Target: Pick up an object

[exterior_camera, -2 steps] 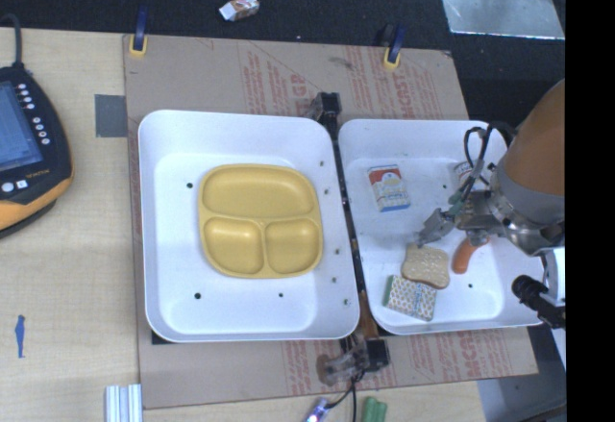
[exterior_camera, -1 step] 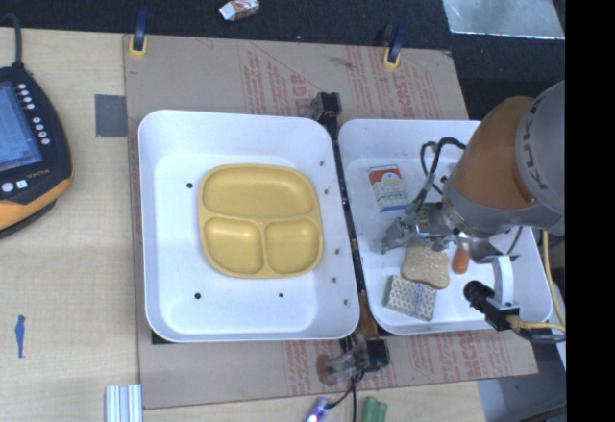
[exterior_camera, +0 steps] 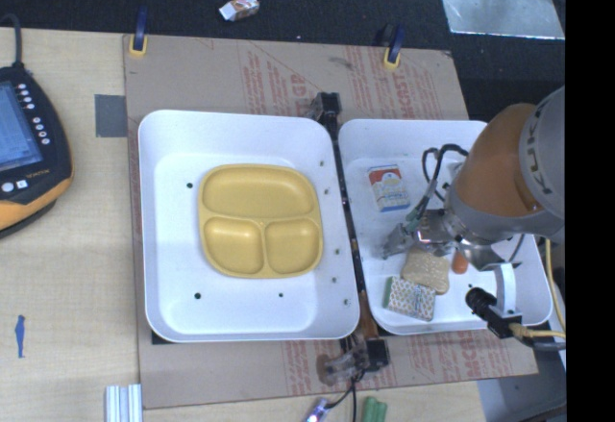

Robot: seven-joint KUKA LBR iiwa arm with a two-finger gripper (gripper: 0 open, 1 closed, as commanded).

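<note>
The right bin [exterior_camera: 357, 218] holds several small things. A small white box with a red and blue print [exterior_camera: 387, 187] lies near its back left. A tan, cracker-like pad [exterior_camera: 428, 272] lies toward the front, with a green patterned sponge [exterior_camera: 410, 299] just in front of it. A small orange piece [exterior_camera: 461, 263] sits beside the tan pad. My gripper [exterior_camera: 411, 234] hangs low over the middle of this bin, just behind the tan pad and in front of the printed box. I see nothing held in it.
The left bin [exterior_camera: 163, 218] holds a yellow divided plate [exterior_camera: 260, 219]. A teach pendant [exterior_camera: 24, 146] lies on the bench at far left. Blue clamps [exterior_camera: 138, 31] [exterior_camera: 392, 43] pin the cardboard's back edge. A crumpled wrapper [exterior_camera: 239, 8] lies on the dark floor behind.
</note>
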